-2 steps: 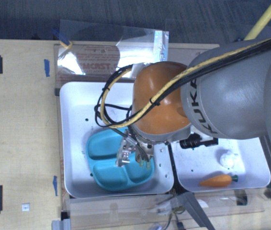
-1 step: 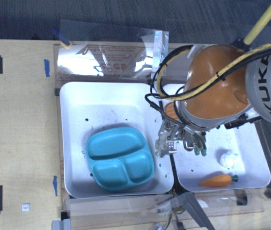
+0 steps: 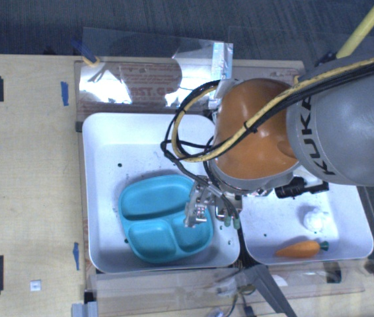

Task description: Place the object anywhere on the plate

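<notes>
The robot's hand (image 3: 203, 211) hangs over the right edge of a blue divided plate (image 3: 162, 218) in the left bin (image 3: 101, 177); whether it grips anything cannot be told. An orange carrot (image 3: 299, 248) lies well to the hand's right in the neighbouring bin (image 3: 359, 233), beside a small white object (image 3: 314, 220).

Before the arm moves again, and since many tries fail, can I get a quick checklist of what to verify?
1. Plate sits in the left bin: ok.
2. Gripper is over the plate's right edge: ok.
3. Something held in the jaws: cannot tell.
4. Carrot lies in the right bin, not on the plate: not ok.
5. White object lies in the right bin, apart from the carrot: ok.
6. Cables hang above the left bin: cannot tell if they snag.
</notes>
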Tool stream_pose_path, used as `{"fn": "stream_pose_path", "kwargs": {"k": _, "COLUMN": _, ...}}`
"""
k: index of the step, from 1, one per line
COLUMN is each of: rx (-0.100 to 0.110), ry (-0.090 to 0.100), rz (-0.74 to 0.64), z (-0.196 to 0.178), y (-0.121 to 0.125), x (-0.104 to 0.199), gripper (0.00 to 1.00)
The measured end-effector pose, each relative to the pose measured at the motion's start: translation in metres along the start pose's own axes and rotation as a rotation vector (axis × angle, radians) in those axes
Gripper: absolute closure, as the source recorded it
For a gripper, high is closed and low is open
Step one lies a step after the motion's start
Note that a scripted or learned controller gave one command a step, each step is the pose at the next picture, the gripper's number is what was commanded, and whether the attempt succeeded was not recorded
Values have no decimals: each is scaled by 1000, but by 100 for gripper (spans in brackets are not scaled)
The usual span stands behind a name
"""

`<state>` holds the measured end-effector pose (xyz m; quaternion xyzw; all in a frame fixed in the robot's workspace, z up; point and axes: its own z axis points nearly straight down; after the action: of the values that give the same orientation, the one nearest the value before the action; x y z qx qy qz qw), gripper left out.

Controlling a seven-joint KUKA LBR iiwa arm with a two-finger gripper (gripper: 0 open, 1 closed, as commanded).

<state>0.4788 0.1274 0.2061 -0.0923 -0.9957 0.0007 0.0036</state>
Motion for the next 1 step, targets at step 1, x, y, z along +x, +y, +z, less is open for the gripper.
{"fn": "stream_pose_path", "kwargs": {"k": 1, "rx": -1, "ry": -4, "rz": -84, "z": 12, "y": 59, "x": 11, "gripper": 100}}
